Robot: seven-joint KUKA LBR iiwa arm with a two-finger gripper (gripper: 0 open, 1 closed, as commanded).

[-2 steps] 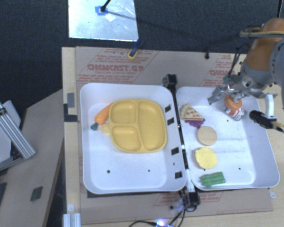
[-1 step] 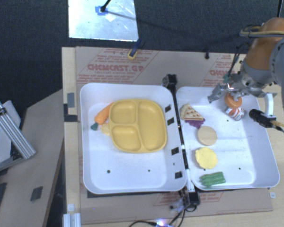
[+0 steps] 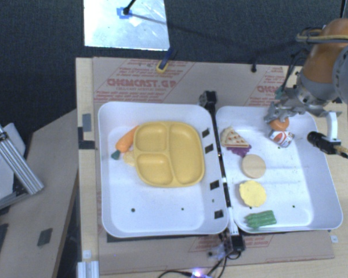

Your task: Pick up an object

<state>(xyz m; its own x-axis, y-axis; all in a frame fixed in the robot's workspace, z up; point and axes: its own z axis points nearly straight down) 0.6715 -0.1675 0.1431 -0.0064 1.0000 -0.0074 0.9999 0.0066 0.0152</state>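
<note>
Gripper [image 3: 280, 113] at the end of the grey arm with the orange band [image 3: 327, 59] hangs low over the far right part of the right-hand shallow white bin [image 3: 322, 181]. A small orange piece [image 3: 279, 123] sits directly at its tip, but whether it is actually caught there or merely lies beneath cannot be told.

Just below that, touching or nearly touching it, lies a small white and orange object [image 3: 281, 137] on the bin floor, near the bin's far edge. This pair looks like the target of the pick.

Toward the bin's left edge rest a toy pizza slice with a purple piece under it [image 3: 234, 139], then a tan round disc [image 3: 254, 166], a yellow round piece [image 3: 253, 193], and a green ribbed piece [image 3: 260, 218] by the near edge.

The left-hand white bin [image 3: 113, 172] carries a yellow three-section plastic plate [image 3: 167, 153], with an orange toy carrot [image 3: 125, 139] against the plate's left side.

To do this step well, the arm should probably settle squarely over one item, close firmly on its middle, and rise straight up, so the neighbouring piece is not dragged along or knocked away.
</note>
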